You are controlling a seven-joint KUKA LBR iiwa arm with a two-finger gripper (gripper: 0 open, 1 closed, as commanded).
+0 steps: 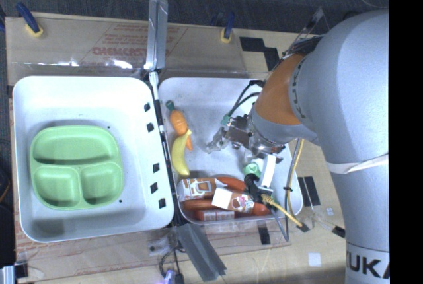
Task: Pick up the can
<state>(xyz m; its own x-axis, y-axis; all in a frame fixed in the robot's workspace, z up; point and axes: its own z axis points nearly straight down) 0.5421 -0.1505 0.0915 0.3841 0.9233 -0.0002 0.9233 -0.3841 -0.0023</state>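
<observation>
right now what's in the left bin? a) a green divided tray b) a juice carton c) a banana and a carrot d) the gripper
a: the green divided tray lies alone in the left bin, while the banana, the carrot and the gripper are all over the right bin.

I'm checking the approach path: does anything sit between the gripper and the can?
Nothing visible does. What looks like the can, green-topped, lies close beside the gripper, partly hidden under the arm. A sausage and a carton crowd its other side, not the gap.
</observation>
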